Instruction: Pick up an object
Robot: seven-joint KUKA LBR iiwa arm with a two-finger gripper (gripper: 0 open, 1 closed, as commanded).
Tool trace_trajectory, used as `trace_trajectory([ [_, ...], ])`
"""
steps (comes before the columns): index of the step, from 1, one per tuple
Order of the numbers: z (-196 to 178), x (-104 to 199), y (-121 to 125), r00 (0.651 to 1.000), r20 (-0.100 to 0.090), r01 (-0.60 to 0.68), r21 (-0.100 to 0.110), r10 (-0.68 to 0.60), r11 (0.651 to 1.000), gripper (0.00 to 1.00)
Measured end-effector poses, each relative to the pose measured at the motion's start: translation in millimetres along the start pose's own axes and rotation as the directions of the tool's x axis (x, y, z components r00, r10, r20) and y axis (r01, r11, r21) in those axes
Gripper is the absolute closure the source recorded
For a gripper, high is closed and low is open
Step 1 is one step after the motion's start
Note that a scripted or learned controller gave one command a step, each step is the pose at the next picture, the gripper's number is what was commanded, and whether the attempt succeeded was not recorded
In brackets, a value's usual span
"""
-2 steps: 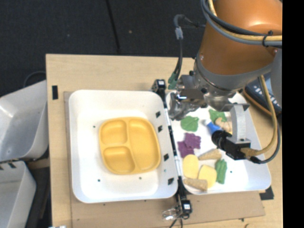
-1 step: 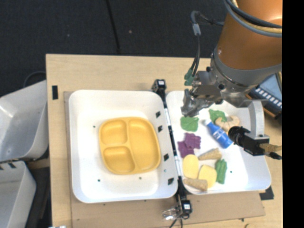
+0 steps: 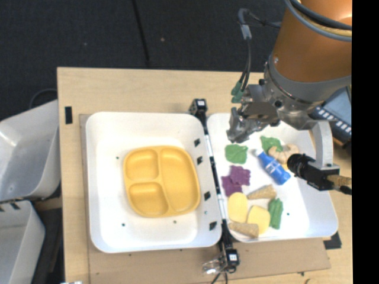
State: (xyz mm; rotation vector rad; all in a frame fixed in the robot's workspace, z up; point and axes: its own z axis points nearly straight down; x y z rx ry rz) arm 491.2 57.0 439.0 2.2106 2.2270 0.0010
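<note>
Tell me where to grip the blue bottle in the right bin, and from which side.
Probably across the middle of the blue bottle, coming straight down from above. It lies flat on the right bin, slanted, so the long sides are open. The gripper should close across the narrow width.

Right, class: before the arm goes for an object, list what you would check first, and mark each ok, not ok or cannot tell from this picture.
1. Tool above the right bin, where the objects lie: ok.
2. Nothing already between the tool's fingers: cannot tell.
3. A target near the tool: ok, the green piece lies just below it.
4. Target free of neighbours: ok, it lies apart from the purple piece and blue bottle.
5. Yellow tray out of the way in the left bin: ok.
</note>
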Motion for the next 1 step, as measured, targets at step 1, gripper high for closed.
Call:
trace_trajectory([
  [1, -10.5, -0.9, 0.9, 1.0, 0.002, 0.007, -0.001, -0.007, 1.0, 1.0],
])
